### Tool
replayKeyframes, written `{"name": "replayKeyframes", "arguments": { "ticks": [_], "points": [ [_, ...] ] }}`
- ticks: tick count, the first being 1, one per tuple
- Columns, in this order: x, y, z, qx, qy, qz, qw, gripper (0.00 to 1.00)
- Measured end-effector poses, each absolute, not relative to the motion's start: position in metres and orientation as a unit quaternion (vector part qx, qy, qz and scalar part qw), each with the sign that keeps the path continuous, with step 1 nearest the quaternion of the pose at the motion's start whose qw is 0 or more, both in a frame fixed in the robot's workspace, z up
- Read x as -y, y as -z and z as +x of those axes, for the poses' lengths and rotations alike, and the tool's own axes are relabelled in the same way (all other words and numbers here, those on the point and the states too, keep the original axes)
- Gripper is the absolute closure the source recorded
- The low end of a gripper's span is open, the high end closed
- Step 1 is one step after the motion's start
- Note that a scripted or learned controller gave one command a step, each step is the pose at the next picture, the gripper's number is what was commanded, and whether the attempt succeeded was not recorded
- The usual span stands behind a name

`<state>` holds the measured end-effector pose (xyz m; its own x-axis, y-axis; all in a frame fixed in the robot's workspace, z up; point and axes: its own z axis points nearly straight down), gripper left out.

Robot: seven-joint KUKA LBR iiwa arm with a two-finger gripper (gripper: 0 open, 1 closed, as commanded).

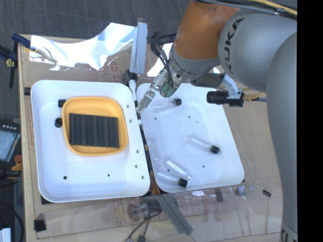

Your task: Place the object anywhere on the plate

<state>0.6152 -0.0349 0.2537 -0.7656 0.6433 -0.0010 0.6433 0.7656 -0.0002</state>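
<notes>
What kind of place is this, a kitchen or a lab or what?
Probably a robotics lab bench: a KUKA arm reaches over two white bins, one holding a yellow plate, the other clear capped vials.

The yellow plate (95, 127) lies unobstructed in the left bin (45, 180), while the arm (227, 34) overhangs the right bin's (232, 170) far edge

Grey arm (262, 54) in from right, wrist bent down-left, hand (151, 95) low.

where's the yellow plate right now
The yellow plate lies in the left white bin of the camera view, holding a dark ribbed insert, left of the bin with clear tubes.
</notes>
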Motion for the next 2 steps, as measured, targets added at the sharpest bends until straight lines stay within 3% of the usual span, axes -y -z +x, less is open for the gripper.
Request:
{"name": "replayKeyframes", "arguments": {
  "ticks": [1,2],
  "points": [
    [0.050,-0.238,0.627,-0.974,0.0002,0.226,0.000,0.00],
    [0.023,-0.243,0.623,-0.995,0.0003,0.098,-0.001,0.00]
  ]
}}
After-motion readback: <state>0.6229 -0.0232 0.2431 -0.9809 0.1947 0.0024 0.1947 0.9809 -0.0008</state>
